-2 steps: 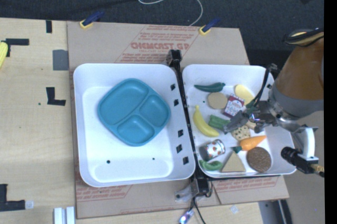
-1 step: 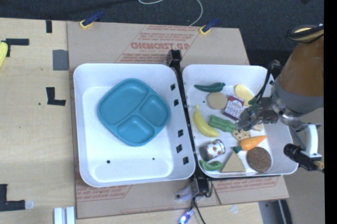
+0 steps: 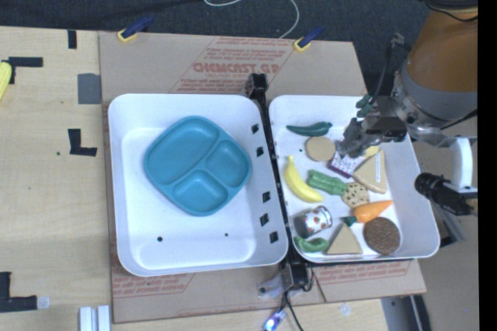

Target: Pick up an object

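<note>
Pincer (image 3: 349,153) low in right bin (image 3: 423,244), clenched on purple packet (image 3: 342,165) beside banana (image 3: 298,182) and carrot (image 3: 372,210); blue tray (image 3: 197,165) in left bin (image 3: 132,244).

The left bin (image 3: 128,166) is offering open floor all around the blue plate (image 3: 197,164). The right bin (image 3: 423,197) is crowding up: banana (image 3: 299,180), carrot (image 3: 371,210), cookie (image 3: 382,235) and can (image 3: 313,221) are lying close together, leaving its far-right strip bare.

Two bins sit side by side on the desk (image 3: 46,189). The left bin (image 3: 128,244) holds a divided plate (image 3: 197,164). The right bin (image 3: 423,232) holds a banana (image 3: 297,181), a carrot (image 3: 370,210) and a cookie (image 3: 382,235).
</note>
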